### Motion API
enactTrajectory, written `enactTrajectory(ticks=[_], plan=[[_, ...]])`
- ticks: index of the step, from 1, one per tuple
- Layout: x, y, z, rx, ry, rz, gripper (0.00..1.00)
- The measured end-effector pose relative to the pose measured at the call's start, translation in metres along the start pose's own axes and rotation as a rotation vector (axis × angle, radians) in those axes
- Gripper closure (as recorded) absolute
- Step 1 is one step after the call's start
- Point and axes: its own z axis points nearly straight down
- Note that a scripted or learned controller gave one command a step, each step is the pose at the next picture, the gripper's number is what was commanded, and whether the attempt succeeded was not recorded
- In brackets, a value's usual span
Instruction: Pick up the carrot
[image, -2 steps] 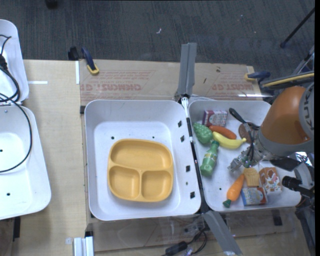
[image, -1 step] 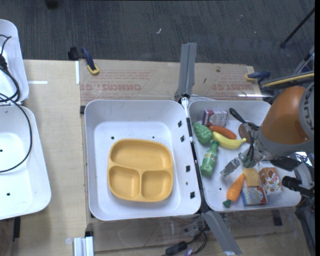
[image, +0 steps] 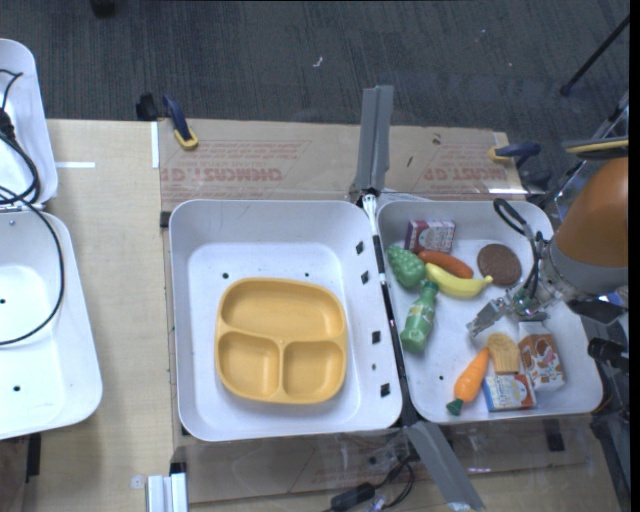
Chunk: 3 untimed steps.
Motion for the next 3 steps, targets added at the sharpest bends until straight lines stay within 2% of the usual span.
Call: enactTrajectory(ticks=[1,2,3], plan=[[0.086,-0.036,0.002,0.005,-0.02,0.116,0.0],[0.085,-0.036,-0.005,0.007,-0.019,0.118,1.0],[0.152,0.018,-0.142,0.004,-0.023,0.18,1.0]])
